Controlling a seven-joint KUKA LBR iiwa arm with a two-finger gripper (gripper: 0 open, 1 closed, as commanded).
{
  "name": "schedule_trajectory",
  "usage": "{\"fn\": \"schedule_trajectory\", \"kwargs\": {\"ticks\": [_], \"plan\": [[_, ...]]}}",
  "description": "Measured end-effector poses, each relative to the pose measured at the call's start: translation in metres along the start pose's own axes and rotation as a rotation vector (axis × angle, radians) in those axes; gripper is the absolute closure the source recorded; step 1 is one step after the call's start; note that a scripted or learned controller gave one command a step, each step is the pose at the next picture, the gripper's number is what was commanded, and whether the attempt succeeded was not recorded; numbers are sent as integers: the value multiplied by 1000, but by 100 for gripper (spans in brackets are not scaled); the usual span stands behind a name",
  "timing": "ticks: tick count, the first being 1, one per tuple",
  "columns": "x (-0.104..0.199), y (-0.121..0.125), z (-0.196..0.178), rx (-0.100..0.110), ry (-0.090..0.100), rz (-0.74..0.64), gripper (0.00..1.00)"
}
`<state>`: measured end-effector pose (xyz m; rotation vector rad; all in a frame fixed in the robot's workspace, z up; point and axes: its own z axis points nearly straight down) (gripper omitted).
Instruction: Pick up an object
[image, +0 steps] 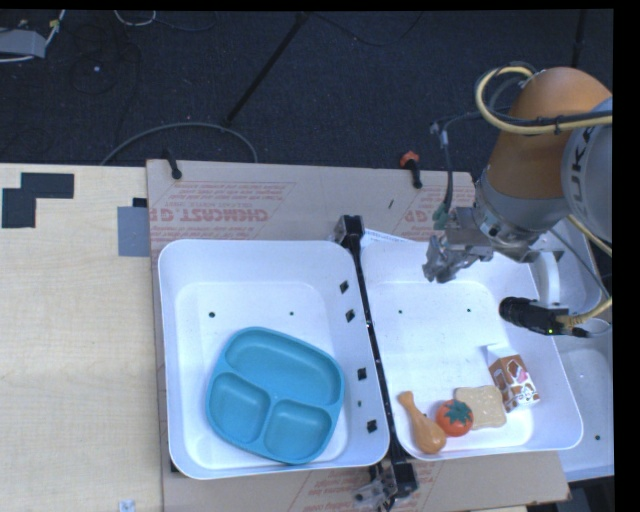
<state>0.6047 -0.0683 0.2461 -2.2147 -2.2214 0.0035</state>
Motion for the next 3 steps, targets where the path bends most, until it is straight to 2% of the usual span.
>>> {"fn": "schedule_trajectory", "kwargs": {"ticks": [1, 2, 3], "plan": [[44, -22, 15, 1, 0, 0, 100], [87, -42, 8, 0, 1, -1, 100], [134, -54, 17, 1, 0, -2, 100]]}}
